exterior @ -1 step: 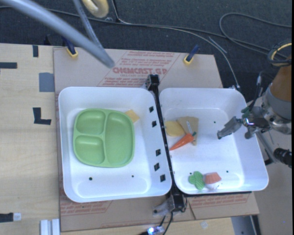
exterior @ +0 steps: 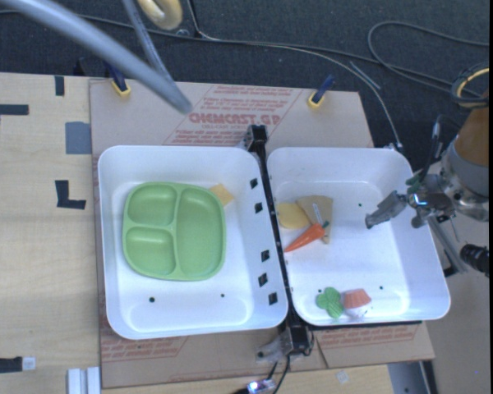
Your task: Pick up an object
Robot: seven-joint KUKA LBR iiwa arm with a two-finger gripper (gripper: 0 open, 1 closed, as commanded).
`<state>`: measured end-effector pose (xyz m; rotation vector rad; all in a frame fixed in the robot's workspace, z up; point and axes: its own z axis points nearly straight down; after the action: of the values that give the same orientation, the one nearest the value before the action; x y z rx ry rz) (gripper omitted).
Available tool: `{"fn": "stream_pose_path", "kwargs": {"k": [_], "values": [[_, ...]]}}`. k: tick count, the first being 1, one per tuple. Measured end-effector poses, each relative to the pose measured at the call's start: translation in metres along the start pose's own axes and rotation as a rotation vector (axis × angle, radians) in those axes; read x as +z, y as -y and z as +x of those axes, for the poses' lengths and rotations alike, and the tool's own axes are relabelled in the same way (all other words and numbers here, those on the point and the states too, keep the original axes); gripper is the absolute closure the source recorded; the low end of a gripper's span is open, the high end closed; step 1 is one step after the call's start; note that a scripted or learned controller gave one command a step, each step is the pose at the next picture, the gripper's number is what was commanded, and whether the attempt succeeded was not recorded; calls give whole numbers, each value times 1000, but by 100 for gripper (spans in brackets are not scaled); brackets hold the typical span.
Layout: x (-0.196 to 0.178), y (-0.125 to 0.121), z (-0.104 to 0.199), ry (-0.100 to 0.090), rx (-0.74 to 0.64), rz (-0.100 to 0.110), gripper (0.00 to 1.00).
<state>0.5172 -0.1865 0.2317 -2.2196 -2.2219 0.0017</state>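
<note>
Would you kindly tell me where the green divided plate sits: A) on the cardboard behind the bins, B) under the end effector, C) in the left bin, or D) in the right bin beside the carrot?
C: the green divided plate lies flat in the left bin, apart from the carrot in the right bin.

Green plate (exterior: 174,230); orange carrot (exterior: 305,238) (both bins (exterior: 115,302) white).
</note>
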Motion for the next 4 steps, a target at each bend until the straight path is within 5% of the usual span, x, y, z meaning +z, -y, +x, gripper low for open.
{"fn": "stream_pose_path", "kwargs": {"k": [3, 4], "values": [[148, 14, -7, 2, 0, -1, 0], [136, 13, -7, 4, 0, -5, 100]]}}
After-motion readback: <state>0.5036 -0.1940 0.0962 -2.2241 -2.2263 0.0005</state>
